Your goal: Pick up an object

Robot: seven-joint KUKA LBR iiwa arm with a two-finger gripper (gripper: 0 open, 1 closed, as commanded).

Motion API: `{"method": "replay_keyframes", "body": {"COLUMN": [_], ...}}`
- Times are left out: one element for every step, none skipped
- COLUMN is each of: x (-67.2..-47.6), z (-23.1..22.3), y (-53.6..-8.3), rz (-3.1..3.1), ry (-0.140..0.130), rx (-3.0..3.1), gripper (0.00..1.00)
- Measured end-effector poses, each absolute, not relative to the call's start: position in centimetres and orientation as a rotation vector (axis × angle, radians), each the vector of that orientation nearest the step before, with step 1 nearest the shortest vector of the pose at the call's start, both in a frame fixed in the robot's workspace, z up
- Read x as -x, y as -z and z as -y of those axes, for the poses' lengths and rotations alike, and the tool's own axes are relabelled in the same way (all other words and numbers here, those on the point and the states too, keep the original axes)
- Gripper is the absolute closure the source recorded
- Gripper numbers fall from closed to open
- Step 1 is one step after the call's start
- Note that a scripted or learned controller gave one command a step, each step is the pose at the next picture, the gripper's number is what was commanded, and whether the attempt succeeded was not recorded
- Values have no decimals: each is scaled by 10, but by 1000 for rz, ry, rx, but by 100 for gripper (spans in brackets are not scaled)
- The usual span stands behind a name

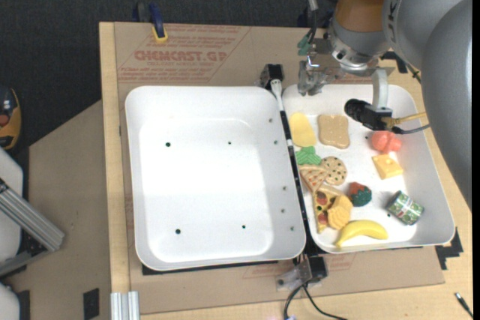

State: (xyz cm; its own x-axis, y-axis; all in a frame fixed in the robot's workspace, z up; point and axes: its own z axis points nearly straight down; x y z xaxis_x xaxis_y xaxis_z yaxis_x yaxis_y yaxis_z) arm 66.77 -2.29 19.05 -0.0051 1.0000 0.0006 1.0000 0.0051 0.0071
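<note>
The right bin (pixel 433 183) holds several toy foods: a pale yellow piece (pixel 302 129), a slice of toast (pixel 334 130), a green leaf (pixel 307 157), a chocolate-chip cookie (pixel 334 170), a pizza slice (pixel 313 178), a pink lump (pixel 385 140), a cheese wedge (pixel 387 165), a small green can (pixel 405 207) and a banana (pixel 361 231). My gripper (pixel 310 85) hangs over the far left corner of that bin, above and just beyond the yellow piece. It is open, with nothing between its fingers.
The left bin (pixel 142 97) lies beside the right one, their rims meeting along a central divider (pixel 289 150). Both rest on a cardboard sheet (pixel 187 49). The arm's bulk covers the upper right.
</note>
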Motion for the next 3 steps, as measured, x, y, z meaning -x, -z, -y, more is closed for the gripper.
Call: {"method": "replay_keyframes", "body": {"x": [-668, -654, -611], "z": [-24, -81, -160], "y": [-377, -547, -405], "rz": [-2218, -2220, -2239], "ry": [-26, -28, 19], "rx": [-2204, -2204, -2219], "gripper": [100, 100, 100]}}
